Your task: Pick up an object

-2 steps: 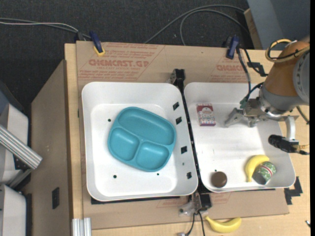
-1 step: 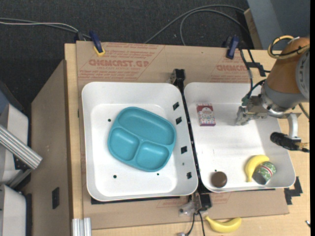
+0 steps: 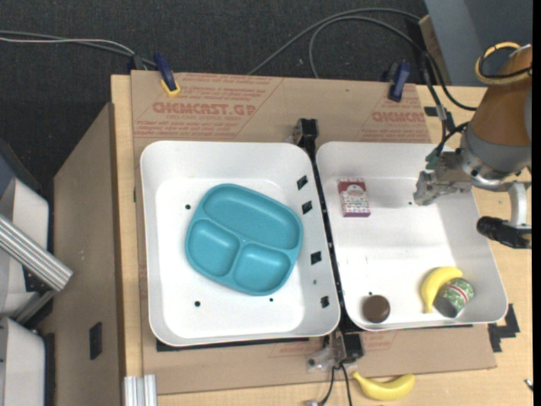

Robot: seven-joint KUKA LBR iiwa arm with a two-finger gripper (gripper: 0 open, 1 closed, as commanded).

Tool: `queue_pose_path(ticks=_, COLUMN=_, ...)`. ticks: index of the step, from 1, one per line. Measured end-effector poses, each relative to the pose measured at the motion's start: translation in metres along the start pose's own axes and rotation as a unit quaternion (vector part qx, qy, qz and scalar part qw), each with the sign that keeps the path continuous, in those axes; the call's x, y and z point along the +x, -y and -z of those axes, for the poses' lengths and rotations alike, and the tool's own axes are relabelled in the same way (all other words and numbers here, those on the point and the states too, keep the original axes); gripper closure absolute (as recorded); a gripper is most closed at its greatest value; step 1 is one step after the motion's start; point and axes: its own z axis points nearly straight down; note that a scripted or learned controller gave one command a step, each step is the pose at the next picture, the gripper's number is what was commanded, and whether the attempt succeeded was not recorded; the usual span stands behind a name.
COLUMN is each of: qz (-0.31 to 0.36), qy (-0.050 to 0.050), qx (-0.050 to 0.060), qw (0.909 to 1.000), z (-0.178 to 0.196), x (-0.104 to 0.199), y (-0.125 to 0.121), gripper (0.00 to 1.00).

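Fingers (image 3: pixel 420 194) apart or together: cannot tell; nothing visibly clamped. Gripper (image 3: pixel 427 186) hovering at 2 o'clock in right bin (image 3: pixel 397 244). Banana (image 3: pixel 435 284) at 5 o'clock, small packet (image 3: pixel 353 198) at 11, untouched. Seemingly barely begun: descent, grasp, lift all left.

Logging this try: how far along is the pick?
Nothing is lifted yet. The gripper is low over the right white bin, apart from the small red-and-white packet, yellow banana and brown round piece. Grasping and lifting remain.
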Motion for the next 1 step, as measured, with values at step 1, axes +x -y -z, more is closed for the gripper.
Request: queue_pose_path(ticks=1, qz=0.000, qy=0.000, qx=0.000, qw=1.0000, z=0.0602, x=-0.0034, y=0.0059, gripper=1.00)
